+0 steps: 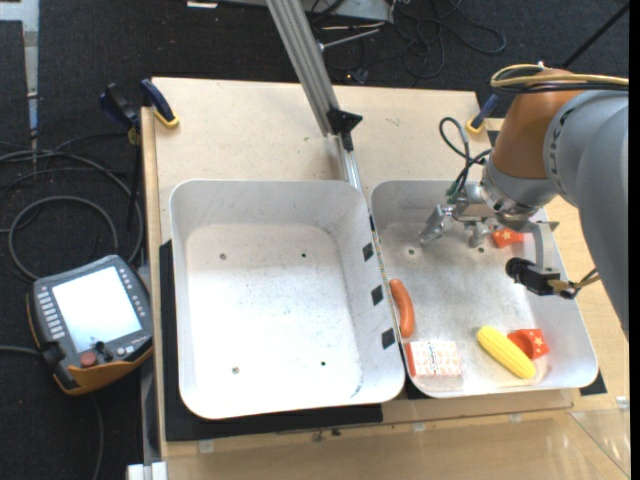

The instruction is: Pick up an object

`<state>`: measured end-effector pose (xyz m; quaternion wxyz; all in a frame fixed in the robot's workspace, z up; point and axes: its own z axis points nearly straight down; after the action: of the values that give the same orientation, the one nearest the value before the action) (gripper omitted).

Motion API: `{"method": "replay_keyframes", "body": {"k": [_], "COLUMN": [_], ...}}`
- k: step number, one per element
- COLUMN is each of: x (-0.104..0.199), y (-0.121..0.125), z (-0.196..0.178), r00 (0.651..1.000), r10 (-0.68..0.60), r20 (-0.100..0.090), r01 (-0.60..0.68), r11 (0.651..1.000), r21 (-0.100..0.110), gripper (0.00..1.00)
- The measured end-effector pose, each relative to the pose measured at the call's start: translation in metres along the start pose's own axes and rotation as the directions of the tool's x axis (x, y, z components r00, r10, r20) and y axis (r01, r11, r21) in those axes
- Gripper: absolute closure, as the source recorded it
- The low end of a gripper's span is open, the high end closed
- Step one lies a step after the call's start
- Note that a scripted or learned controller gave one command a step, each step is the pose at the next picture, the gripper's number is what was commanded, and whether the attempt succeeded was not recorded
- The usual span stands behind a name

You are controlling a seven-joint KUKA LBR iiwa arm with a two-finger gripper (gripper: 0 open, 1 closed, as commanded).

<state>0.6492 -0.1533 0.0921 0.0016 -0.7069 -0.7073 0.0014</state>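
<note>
The gripper (455, 226) hangs over the back part of the right bin (440, 200), with its silver fingers (433, 228) spread apart and nothing between them, and a small red-orange thing (507, 236) sits just beside it under the arm. Nearer the front of the same bin lie a little orange hot dog (402, 306) by the left wall, a red and white box (436, 359) just below it, and a yellow corn cob (506, 352) touching a red piece (531, 342). The left bin (190, 218) sits right next to this one, and a grey control pad (88, 320) lies on the dark floor past the bench.
</note>
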Motion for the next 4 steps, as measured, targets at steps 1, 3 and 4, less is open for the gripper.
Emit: {"method": "replay_keyframes", "body": {"k": [1, 3, 4], "x": [0.000, 0.002, 0.002], "y": [0.002, 0.023, 0.024], "z": [-0.014, -0.124, -0.178], "r00": [1.000, 1.000, 1.000], "r10": [0.000, -0.003, -0.003], "r20": [0.001, 0.002, 0.002], "r01": [0.000, 0.004, 0.003], "r11": [1.000, 1.000, 1.000], "r21": [-0.007, -0.012, -0.013], "gripper": [1.00, 1.00, 1.00]}}
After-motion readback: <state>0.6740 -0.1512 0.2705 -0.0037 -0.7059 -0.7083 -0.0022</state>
